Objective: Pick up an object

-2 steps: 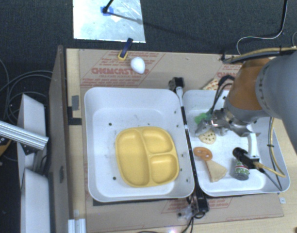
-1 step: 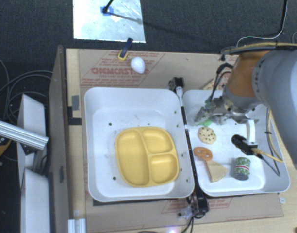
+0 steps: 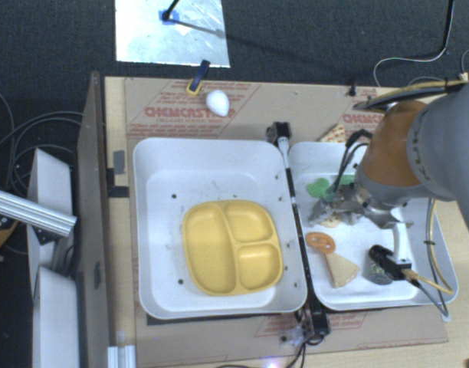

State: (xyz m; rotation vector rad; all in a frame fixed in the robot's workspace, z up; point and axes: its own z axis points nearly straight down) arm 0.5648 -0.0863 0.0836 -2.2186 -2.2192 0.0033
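Down in the right bin [image 3: 437, 245], the gripper [image 3: 336, 208] hung low over a small pale toy [image 3: 329, 221] just beside a green piece [image 3: 319, 187], though I could not tell how its jaws stood.

Smooth plastics on printed cardboard, with dull metal at the tool.

The two white bins [image 3: 211, 159] look like smooth, faintly glossy plastic; left of the tool [image 3: 336, 209], the yellow divided tray [image 3: 231, 246] has a satin plastic sheen. The surface [image 3: 242, 102] beneath is matt brown cardboard with red print. The arm's shell [image 3: 441, 148] is matt grey, its orange band [image 3: 388, 148] glossier. Beyond lies dark, rough carpet [image 3: 50, 29] and a crinkled, shiny foil sheet [image 3: 173, 21].
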